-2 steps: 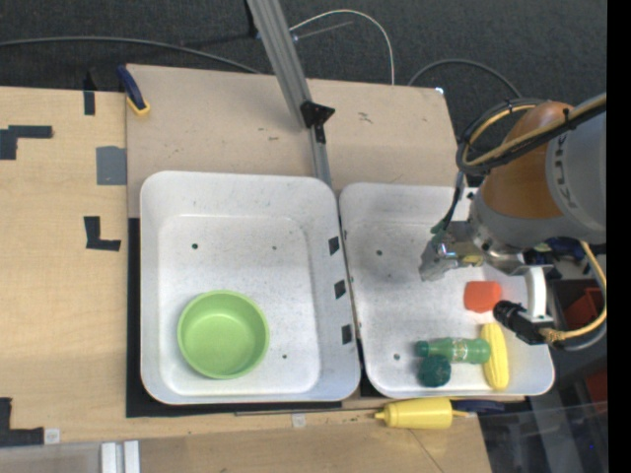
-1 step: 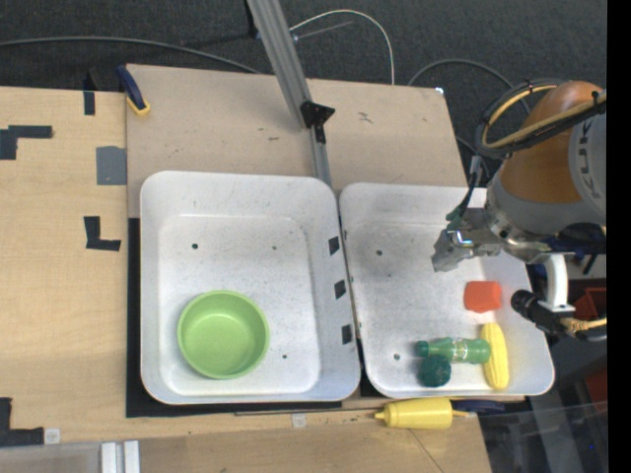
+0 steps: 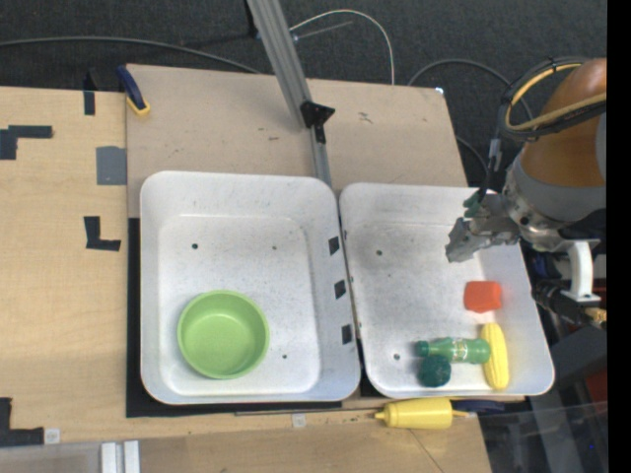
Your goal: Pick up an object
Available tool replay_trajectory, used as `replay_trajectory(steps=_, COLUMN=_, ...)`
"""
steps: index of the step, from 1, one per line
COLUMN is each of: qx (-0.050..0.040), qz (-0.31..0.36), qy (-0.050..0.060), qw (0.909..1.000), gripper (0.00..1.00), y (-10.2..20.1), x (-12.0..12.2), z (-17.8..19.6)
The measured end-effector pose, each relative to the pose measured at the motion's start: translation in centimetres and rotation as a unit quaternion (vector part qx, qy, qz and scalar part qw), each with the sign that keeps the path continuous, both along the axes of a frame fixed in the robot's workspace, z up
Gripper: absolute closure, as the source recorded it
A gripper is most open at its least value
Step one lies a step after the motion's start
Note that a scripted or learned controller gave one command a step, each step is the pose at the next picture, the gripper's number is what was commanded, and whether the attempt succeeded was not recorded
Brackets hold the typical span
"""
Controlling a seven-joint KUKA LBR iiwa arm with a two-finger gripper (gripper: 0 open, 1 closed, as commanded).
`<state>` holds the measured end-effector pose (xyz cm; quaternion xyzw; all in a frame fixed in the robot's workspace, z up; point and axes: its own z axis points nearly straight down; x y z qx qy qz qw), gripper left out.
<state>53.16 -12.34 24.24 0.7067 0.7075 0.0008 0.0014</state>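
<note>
The right bin [image 3: 394,264] holds an orange-red block [image 3: 482,297] near its right wall, a green bottle [image 3: 452,351] lying on its side, a dark green cap-like piece [image 3: 433,370] just below it, and a yellow banana-shaped object [image 3: 496,355] at the bottom right. My gripper [image 3: 463,241] hangs over the upper right of this bin, above and slightly left of the orange-red block, apart from it. Nothing shows between its fingers.
The left bin [image 3: 237,215] holds a light green bowl [image 3: 224,334] at its lower left. A yellow object [image 3: 419,414] lies on the bench just below the right bin. A grey metal pole [image 3: 286,57] slants across the top, and cables lie behind.
</note>
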Motion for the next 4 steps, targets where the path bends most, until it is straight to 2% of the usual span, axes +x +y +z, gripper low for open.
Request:
replay_trajectory(steps=1, qx=0.0014, qz=0.003, qy=0.002, qw=1.0000, gripper=1.00, y=5.0, x=1.0, z=0.3)
replay_trajectory(steps=2, qx=0.0012, qz=0.003, qy=0.003, qw=1.0000, gripper=1.00, y=11.0, x=0.7, z=-1.0)
replay_trajectory(steps=3, qx=0.0015, qz=0.004, qy=0.003, qw=1.0000, gripper=1.00, y=17.0, x=0.0, z=-0.8)
replay_trajectory(steps=4, qx=0.0012, qz=0.003, qy=0.002, qw=1.0000, gripper=1.00, y=21.9, x=0.6, z=-0.2)
